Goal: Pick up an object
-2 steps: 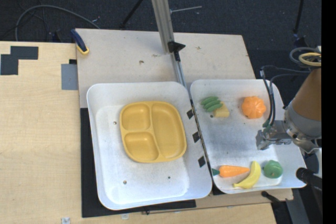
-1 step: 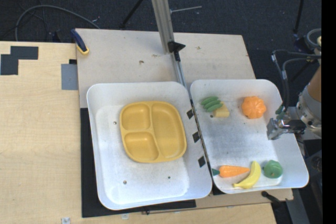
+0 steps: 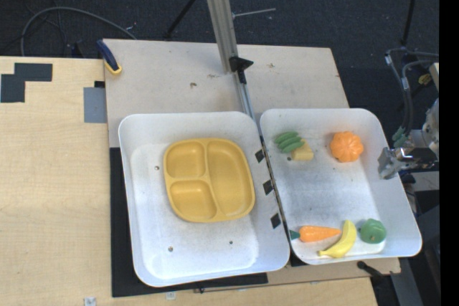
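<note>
- The grey two-finger gripper point(image 3: 391, 161) sits at the right rim of the right shallow white bin point(image 3: 323, 215), just outside its wall; whether it is spread or closed cannot be told from this view, and nothing is seen held in it.
- The right bin holds the toy foods. A round orange toy fruit point(image 3: 346, 146) lies in the far part of the bin, the object nearest the gripper, with bare bin floor between them.
- A ribbed green toy vegetable point(image 3: 288, 140) lies near the bin's far left corner, touching a small pale yellow piece point(image 3: 304, 153) just beside it.
- Along the near wall lie an orange toy carrot point(image 3: 318, 233), a yellow toy banana point(image 3: 342, 241) and a green toy pepper point(image 3: 371, 230); the banana touches the carrot's tip and sits just beside the pepper, so these three crowd one another.
- The left shallow white bin point(image 3: 143, 254) bears a yellow plastic plate with three compartments point(image 3: 209, 179), well apart from the gripper.
- A grey metal post point(image 3: 219, 18) rises from the pale wooden board point(image 3: 165, 75) behind the bins, and small black clips point(image 3: 267, 186) sit along the seam where the two bins meet.
</note>
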`<action>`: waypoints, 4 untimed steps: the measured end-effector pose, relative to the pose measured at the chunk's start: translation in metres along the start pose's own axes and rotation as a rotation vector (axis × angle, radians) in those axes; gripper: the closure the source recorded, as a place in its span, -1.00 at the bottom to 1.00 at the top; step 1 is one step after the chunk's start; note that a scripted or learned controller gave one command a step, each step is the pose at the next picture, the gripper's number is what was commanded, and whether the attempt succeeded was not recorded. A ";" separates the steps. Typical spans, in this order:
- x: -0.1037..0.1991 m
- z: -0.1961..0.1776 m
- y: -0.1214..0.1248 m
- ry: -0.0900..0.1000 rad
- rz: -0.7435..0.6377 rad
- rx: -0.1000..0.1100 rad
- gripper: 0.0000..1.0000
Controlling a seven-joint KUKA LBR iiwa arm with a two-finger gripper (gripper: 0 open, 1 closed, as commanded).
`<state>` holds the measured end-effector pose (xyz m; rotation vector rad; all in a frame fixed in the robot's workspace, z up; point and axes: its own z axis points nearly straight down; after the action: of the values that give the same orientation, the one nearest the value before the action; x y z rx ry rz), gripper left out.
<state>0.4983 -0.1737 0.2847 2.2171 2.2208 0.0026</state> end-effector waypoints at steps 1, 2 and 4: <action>0.059 0.004 0.003 0.004 -0.004 0.007 1.00; 0.108 0.025 0.011 0.004 -0.003 0.009 1.00; 0.214 0.038 0.037 0.002 -0.003 0.006 1.00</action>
<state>0.5346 0.0405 0.2470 2.2182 2.2283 -0.0019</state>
